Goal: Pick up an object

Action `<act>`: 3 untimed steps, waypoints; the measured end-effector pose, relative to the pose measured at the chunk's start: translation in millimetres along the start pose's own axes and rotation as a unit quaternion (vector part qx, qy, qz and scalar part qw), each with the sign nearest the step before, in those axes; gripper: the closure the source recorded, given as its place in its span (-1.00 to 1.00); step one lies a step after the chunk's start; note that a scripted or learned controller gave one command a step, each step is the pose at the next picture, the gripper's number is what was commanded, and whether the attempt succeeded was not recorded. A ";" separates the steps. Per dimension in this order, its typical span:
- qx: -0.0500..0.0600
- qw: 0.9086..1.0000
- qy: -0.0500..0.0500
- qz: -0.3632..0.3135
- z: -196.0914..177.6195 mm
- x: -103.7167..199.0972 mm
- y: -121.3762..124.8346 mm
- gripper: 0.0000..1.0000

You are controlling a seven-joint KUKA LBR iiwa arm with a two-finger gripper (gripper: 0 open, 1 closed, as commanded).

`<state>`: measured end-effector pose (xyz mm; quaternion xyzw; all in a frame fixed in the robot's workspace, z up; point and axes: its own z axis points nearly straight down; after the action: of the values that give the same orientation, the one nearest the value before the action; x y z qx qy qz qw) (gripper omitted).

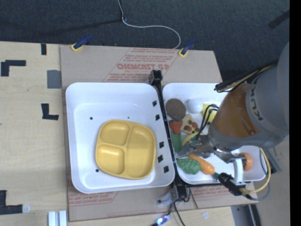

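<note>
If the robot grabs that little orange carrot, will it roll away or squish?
The toy carrot looks like hard, shiny plastic, so it probably won't squish, and it may be slippery. Its rounded, tapered shape could let it roll or swivel if nudged. It lies against a green leafy toy in the crowded right bin, which might stop it rolling far.

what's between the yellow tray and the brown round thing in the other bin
In the camera view, between the yellow divided plastic tray and the brown round object lie bare white bin floor and the black divider where the bins meet.
</note>
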<state>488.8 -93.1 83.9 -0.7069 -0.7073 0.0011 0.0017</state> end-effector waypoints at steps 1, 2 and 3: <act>-0.001 1.000 0.000 0.000 -10.5 0.1 0.2 1.00; -0.004 1.000 -0.001 0.000 -71.6 -1.0 6.2 1.00; -0.004 1.000 -0.001 -0.001 -129.6 7.2 11.8 1.00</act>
<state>501.1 -86.0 213.4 -0.7062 -0.7081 -0.0012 -0.0013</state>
